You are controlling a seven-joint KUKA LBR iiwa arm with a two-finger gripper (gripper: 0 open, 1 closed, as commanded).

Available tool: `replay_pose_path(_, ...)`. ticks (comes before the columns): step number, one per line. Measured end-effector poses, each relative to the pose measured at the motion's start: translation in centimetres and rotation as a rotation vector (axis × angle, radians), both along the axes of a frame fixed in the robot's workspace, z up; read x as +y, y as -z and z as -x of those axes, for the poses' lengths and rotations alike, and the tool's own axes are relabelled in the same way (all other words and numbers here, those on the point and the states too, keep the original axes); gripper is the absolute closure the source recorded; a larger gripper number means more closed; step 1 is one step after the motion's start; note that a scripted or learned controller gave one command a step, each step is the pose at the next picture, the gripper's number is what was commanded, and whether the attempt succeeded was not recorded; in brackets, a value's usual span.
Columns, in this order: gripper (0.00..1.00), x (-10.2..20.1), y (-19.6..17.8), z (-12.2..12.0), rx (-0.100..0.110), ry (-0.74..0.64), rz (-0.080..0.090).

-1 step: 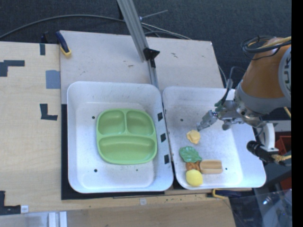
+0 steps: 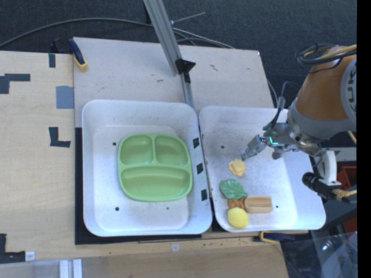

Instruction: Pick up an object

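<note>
Since the pincer [image 2: 253, 150] hangs just above the small yellow lump [image 2: 236, 167] in the right bin [image 2: 307, 213], that's the pick: probably light, soft plastic; grip its middle. Finger state: can't tell.

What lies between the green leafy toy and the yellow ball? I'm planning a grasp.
In the camera view, a small orange piece sits between the green leafy toy and yellow ball.

No complete word, brand, number or sign can be read. Part of dark lettering is seen on the arm's orange band [image 2: 339, 88] at the right edge, too cut off to be read.
</note>
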State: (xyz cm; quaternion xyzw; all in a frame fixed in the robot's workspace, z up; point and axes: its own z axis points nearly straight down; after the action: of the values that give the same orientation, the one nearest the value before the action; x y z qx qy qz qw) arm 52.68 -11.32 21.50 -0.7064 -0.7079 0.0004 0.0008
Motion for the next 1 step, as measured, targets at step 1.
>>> replay_pose_path(1,0.0,0.04,4.49,0.65,0.005,0.001,0.0)
